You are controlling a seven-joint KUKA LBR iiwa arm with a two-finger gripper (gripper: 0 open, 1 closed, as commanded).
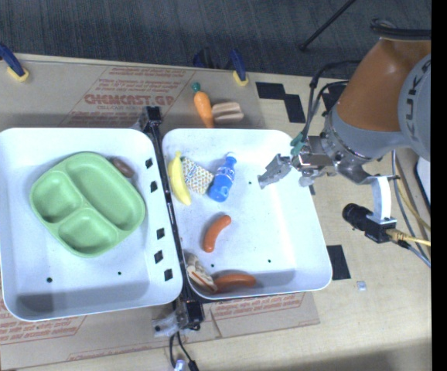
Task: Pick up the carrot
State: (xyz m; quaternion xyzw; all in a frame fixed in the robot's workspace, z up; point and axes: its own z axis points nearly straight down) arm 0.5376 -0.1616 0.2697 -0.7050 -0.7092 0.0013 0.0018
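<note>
The carrot (202, 107) lies on the worktop (115, 91) just behind the rear rim of the right bin (308, 238), orange body with a green top pointing away, and a hot dog bun (227, 113) sits right beside it on its right. My end effector (272, 172) hovers over the right half of that bin, fingers spread and gripping nothing, well apart from the target. I judge this is the approach step: I need to carry the end effector back over the rim toward the far side. To do it well I'd line the fingers across the carrot's narrow width, come down at its thicker middle, and keep clear of the bun so it isn't nudged. The orange sausage (215, 232) in the bin looks similar; I mustn't mistake it
</note>
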